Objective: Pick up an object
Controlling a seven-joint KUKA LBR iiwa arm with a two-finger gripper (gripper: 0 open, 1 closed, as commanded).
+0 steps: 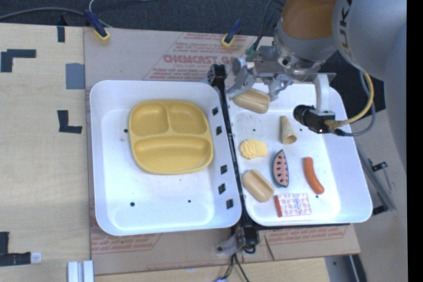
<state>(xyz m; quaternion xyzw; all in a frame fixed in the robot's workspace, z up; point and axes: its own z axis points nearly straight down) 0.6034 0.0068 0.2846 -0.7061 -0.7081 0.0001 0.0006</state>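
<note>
Jaws [255, 90] gripping tan bread roll [252, 102], lifted

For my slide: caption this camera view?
Hand holds tan bread roll above right bin; yellow plate sits left.

Both white bins [112, 208] look like smooth, slightly glossy plastic. The yellow plate [170, 137] seems matt plastic. Brown cardboard [178, 63] lies underneath; the bench [36, 162] looks like pale wood.

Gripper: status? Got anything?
Gripper over right bin, fingers closed on a tan bread roll, lifted at the bin's far left corner. Nothing blocking; other toy food lies nearer the camera.
</note>
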